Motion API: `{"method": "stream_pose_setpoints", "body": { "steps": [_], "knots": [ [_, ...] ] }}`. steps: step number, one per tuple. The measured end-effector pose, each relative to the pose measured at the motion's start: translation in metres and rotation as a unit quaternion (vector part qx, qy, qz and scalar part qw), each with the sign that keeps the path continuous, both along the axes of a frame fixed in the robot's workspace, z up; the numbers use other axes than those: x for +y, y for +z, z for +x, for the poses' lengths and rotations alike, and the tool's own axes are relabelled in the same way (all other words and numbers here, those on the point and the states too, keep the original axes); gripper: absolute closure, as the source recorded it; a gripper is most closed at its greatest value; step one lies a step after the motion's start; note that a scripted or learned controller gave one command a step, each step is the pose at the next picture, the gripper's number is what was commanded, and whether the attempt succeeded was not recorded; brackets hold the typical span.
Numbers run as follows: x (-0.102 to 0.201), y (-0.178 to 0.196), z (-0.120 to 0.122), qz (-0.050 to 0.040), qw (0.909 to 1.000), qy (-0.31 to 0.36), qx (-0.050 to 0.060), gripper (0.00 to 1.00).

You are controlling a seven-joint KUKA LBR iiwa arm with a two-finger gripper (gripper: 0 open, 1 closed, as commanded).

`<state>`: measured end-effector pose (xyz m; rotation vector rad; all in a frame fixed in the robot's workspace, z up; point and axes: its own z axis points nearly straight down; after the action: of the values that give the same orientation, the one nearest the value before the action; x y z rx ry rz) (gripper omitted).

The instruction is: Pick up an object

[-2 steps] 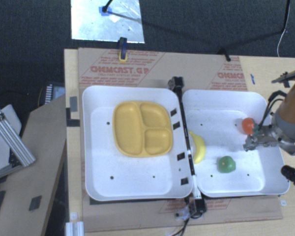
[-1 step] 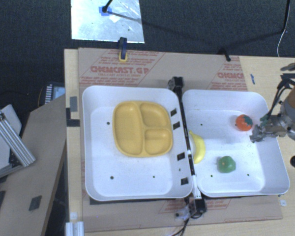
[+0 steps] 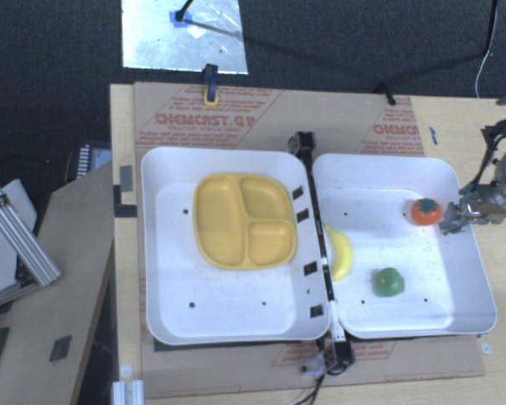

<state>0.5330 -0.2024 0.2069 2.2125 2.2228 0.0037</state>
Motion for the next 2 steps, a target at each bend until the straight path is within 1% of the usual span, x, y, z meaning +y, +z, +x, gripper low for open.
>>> {"method": "stream_pose_setpoints", "body": {
  "steps": [1, 2],
  "knots": [
    [0.051, 0.005, 0.01, 0.0013, 1.0, 0.002, 0.001, 1.0],
    [0.115, 0.01, 0.006, 0.0022, 1.0, 0.003, 0.002, 1.0]
  ]
}}
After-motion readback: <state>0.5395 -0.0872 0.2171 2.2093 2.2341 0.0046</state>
